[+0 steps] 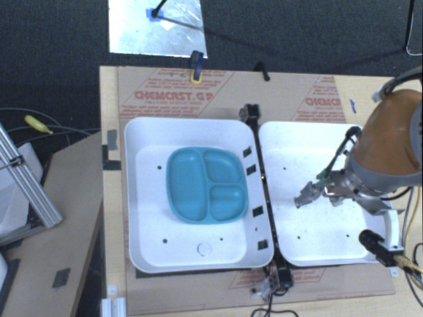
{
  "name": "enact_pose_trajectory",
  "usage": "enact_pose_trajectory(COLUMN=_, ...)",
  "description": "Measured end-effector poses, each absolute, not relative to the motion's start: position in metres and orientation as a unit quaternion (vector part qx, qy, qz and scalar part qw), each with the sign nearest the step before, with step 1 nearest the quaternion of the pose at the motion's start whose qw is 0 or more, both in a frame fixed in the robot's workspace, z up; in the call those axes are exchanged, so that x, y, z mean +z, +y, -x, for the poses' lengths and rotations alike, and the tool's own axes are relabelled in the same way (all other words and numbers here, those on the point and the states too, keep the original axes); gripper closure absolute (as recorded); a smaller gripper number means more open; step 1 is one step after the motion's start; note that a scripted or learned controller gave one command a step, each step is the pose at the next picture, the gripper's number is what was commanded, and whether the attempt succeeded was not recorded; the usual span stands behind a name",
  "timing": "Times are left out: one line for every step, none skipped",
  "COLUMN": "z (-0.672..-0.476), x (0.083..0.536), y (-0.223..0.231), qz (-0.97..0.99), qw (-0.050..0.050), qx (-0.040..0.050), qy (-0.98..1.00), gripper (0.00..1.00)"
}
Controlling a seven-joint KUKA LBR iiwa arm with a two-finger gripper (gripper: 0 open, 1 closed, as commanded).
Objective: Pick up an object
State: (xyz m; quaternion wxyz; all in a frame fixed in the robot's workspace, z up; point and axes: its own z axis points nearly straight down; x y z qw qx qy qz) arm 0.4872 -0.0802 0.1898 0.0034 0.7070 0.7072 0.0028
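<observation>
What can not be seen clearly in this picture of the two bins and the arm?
- Gripper: too small and blurred in the camera view to judge its state or whether it holds anything.
- Right bin: its right part is hidden by the arm.
- Small round thing in left bin: too faint to identify.

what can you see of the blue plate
The blue plate is a light blue, smooth, plastic-looking tray with rounded corners and three compartments: one long one on the view's left, two smaller ones on the right. It lies flat, face up, mid-floor in the left bin, touching nothing else, and looks empty.
</observation>
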Motion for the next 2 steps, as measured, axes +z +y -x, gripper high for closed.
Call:
enact_pose_trajectory(z=-0.488, x=0.195, y=-0.08, qz=-0.707, qw=0.002, qx=0.0019, qy=0.708, gripper=1.0)
enact_pose_trajectory(z=-0.487, x=0.19, y=-0.005, qz=-0.703, qw=-0.001, qx=0.0019, qy=0.711, gripper=1.0)
